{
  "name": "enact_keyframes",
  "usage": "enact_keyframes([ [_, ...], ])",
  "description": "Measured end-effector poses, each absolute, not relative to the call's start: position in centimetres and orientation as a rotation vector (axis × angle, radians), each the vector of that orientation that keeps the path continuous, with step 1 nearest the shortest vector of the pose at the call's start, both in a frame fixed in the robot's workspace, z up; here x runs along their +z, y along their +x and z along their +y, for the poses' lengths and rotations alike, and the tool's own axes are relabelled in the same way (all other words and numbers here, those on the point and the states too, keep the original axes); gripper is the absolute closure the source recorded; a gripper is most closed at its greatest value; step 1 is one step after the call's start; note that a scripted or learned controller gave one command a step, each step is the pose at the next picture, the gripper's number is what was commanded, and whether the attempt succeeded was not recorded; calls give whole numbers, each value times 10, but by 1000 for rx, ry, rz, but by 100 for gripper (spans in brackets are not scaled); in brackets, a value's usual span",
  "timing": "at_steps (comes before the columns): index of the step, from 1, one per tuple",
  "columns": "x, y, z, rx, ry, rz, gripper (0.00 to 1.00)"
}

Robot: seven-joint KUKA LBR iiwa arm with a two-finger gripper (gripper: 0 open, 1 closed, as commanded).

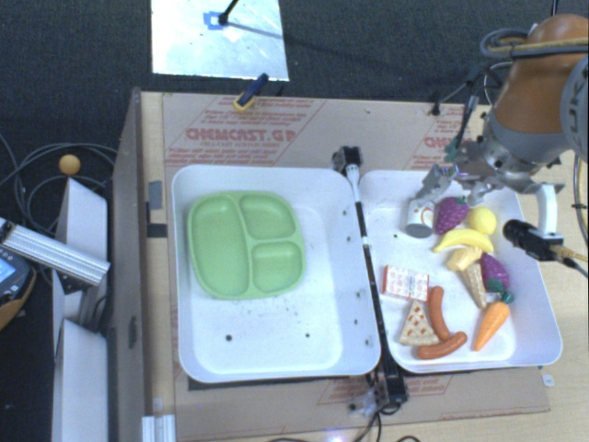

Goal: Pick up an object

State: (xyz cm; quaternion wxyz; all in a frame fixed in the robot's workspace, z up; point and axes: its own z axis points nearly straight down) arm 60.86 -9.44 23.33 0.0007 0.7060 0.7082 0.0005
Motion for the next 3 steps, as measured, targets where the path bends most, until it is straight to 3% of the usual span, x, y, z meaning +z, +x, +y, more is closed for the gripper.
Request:
enact_keyframes([
  [1,182,631,-147,-2,2219,2221,0],
  [2,107,652,-155,4,2215,2221,0],
  [3,118,652,-155,7,2213,2222,100],
])
